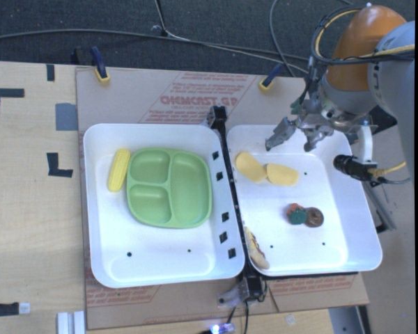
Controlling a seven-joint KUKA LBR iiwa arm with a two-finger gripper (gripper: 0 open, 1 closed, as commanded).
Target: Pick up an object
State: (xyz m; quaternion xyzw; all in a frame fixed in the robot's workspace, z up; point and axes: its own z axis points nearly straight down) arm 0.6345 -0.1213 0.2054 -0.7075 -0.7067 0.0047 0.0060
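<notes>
- Two pale yellow pieces point(266, 170) lie touching each other in the right bin point(348, 207), toward its far left part, just beside the divider point(226, 186); they look like light, smooth toy food, likely stiff and a bit slippery, best taken across the narrow width of one piece.
- Nearer the camera from them sits a small red, green and brown cluster point(305, 216), well apart from the yellow pieces.
- A tan item point(256, 250) rests against the divider at the bin's near edge.
- The pincer point(297, 136) hangs above the bin's far rim, just beyond the yellow pieces, its fingers spread and nothing between them.
- Across the divider, the left bin point(104, 256) holds a green compartment plate point(170, 188) with a toy corn cob point(118, 170) just beside it.
- Both bins sit on the counter point(28, 200).
</notes>
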